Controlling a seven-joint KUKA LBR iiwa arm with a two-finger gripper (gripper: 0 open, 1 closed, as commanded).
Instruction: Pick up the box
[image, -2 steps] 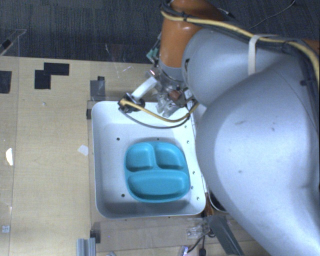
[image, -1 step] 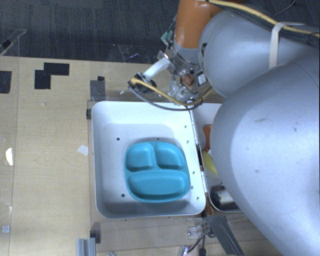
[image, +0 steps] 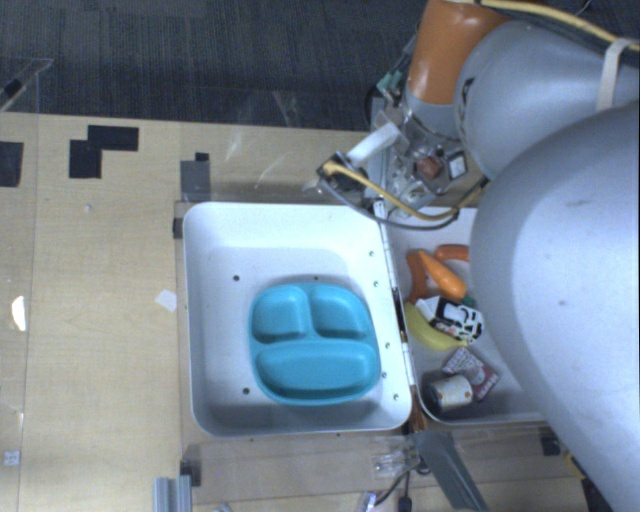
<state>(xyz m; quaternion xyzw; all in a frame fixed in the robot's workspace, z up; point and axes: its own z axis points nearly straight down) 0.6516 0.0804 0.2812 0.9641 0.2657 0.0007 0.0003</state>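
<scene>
White bins, small patterned box.

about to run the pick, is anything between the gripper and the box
Nothing visible blocks it. The gripper sits at the far edge of the right bin; the box lies near the front, with a carrot and banana in between, low in the bin.

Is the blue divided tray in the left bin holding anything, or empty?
Empty. The blue divided tray lies flat in the left bin, and all three compartments show bare blue plastic.
</scene>
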